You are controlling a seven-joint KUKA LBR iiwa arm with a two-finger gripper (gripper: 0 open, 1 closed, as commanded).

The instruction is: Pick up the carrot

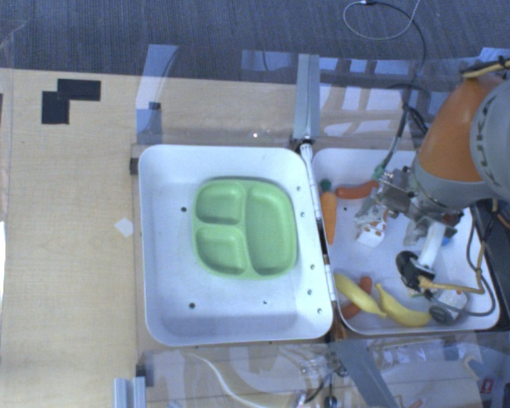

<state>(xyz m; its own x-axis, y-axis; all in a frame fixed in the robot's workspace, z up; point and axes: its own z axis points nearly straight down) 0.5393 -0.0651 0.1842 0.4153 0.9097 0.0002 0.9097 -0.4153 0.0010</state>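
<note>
Hovering over the right bin (484, 308), the end effector (382, 219) sits low among the objects, but its fingers are hidden in a cluster of metal parts and a small white item (370, 232), so I cannot tell how wide it is opened or whether it grips anything. The carrot (328, 213) lies to the left of the end effector, close beside it and apart from it, along the left wall of that bin, with its green top at the far end and the orange body pointing toward the near side. A red sausage-like piece (357, 191) lies just beyond the end effector, and two bananas (382, 300) are on the near side of it. Farther left, in the other bin (161, 253), rests a green divided plate (244, 228).

I judge the carrot to be a light toy, stiff and rather smooth, so it may slip. The best hold seems across its thicker middle, fingers closing over the narrow width, although the wall leaves little room on one side.
</note>
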